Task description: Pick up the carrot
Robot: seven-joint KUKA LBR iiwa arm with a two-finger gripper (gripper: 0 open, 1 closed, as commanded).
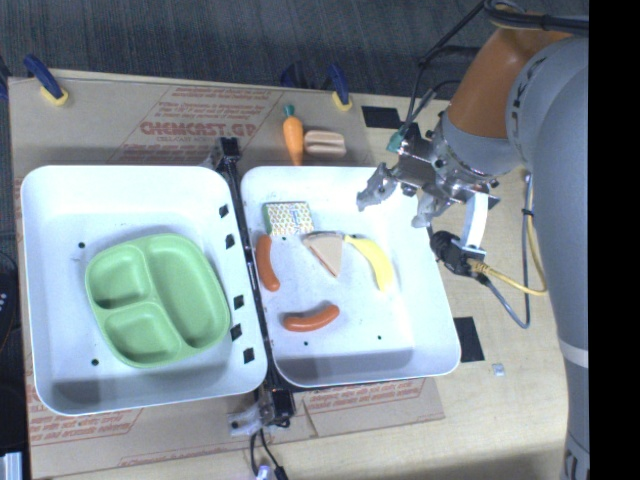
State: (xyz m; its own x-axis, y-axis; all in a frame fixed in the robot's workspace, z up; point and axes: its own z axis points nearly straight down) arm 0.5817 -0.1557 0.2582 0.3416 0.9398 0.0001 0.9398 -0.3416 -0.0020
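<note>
green tray (155, 296) in left bin (40, 268)

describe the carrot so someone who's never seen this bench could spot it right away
Find the right white bin and look just past its far rim, on the cardboard. The carrot lies there outside both bins, beside a hot dog bun. It is small and orange with a green top, unlike the tan bun.

A pale bench (520, 408) (topped with printed cardboard (150, 118)) stands against dark grey carpet (200, 13).
</note>
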